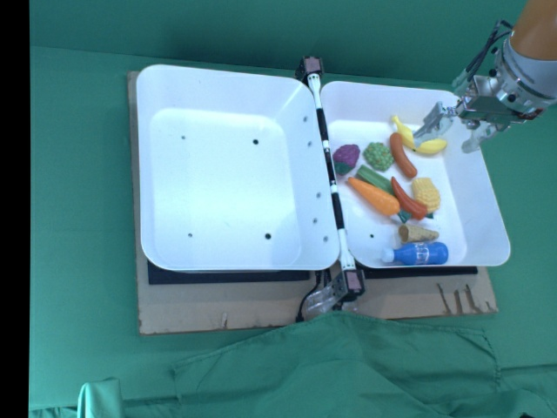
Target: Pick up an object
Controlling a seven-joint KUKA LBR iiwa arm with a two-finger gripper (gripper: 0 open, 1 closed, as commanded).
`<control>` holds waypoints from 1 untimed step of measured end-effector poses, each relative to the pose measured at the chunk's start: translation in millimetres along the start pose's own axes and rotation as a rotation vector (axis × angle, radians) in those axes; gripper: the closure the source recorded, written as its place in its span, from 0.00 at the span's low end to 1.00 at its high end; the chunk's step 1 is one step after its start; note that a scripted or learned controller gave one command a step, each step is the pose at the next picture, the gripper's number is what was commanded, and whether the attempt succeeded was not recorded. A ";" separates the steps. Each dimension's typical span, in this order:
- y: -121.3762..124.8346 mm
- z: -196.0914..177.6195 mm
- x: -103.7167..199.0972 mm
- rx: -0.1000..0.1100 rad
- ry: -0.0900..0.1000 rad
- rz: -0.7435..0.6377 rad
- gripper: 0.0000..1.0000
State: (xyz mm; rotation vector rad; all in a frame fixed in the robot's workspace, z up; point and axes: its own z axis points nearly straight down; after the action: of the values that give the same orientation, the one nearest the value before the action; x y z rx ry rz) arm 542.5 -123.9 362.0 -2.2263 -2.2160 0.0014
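Observation:
The right bin [474, 190] holds several toy foods: a yellow banana [418, 140], a red sausage [403, 156], a green broccoli [379, 156], a purple piece [346, 157], an orange carrot [374, 197], a green cucumber [374, 178], a red chili [409, 198], a yellow corn [426, 193], a cone [419, 232] and a blue bottle [420, 253]. My gripper [451, 131] hangs over the bin's upper right, just above the banana's right end. Its two fingers are spread apart with nothing between them.
The left bin [228, 177] lies beside the right one, joined by a black-ended hinge bar [329, 172]. Both rest on a cardboard sheet [174, 307] over green cloth. Folded cloth [348, 364] bunches at the front.

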 end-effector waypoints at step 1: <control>0.0 0.0 0.0 0.000 0.000 0.000 0.00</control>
State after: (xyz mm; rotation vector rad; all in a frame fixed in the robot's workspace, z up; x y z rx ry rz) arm 542.5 -123.9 362.0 -2.2263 -2.2161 0.0013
